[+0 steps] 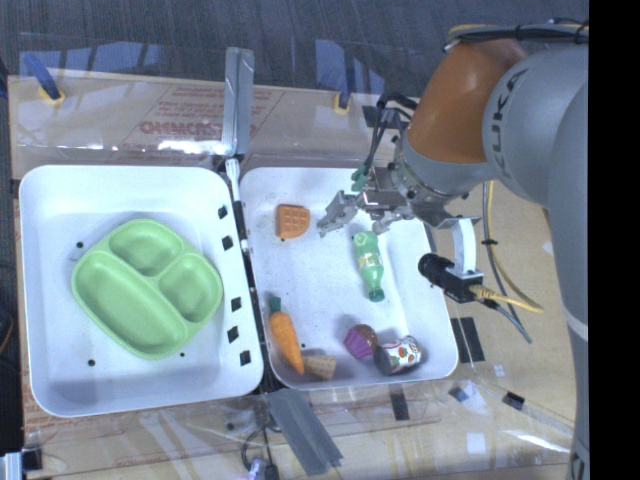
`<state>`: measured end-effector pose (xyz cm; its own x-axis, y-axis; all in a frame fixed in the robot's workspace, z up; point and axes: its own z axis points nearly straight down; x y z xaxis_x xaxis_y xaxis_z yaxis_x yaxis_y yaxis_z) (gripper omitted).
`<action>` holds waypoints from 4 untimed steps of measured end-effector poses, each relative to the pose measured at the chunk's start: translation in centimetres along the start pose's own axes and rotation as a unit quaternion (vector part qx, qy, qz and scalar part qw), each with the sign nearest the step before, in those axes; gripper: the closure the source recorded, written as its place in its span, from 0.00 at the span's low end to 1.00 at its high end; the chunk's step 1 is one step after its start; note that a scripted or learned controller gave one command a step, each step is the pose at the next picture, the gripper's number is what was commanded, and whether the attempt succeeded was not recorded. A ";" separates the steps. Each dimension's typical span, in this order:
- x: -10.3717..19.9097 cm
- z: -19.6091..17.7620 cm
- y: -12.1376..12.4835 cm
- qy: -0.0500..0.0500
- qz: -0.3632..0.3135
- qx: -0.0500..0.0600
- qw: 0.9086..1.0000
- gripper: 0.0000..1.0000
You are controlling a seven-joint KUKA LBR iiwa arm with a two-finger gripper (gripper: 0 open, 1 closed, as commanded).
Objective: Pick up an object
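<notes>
Two white bins, both smooth plastic with a soft sheen, and the right bin (430, 338) serves as our landmark. To its left, in the left bin (40, 268), a green divided plate (147, 286), matt plastic, even in tone. Inside the right bin, a green bottle (369, 264), glossy plastic catching light; an orange carrot (285, 340), smooth with a dull shine; a flat orange-brown biscuit piece (292, 221), grainy and matt. Near its front wall, a purple piece (360, 342), shiny, beside a printed can (399, 354), glossy and metallic at the rim. Above the bin, the arm (530, 108): satin grey shell, glossy orange band (455, 103). Behind the bin, clear plastic sheeting (130, 118) glints on the tabletop.
</notes>
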<state>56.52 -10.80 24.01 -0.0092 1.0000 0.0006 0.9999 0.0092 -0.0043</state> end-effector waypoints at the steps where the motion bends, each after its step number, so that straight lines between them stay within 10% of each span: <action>1: -6.4 4.6 0.4 0.000 0.008 0.000 1.000 0.00; 2: -10.0 14.8 0.6 -0.001 0.016 -0.001 1.000 0.00; 3: -10.0 13.8 0.6 -0.001 0.014 0.000 1.000 1.00; 4: -7.2 6.6 8.4 0.000 0.100 -0.001 0.995 1.00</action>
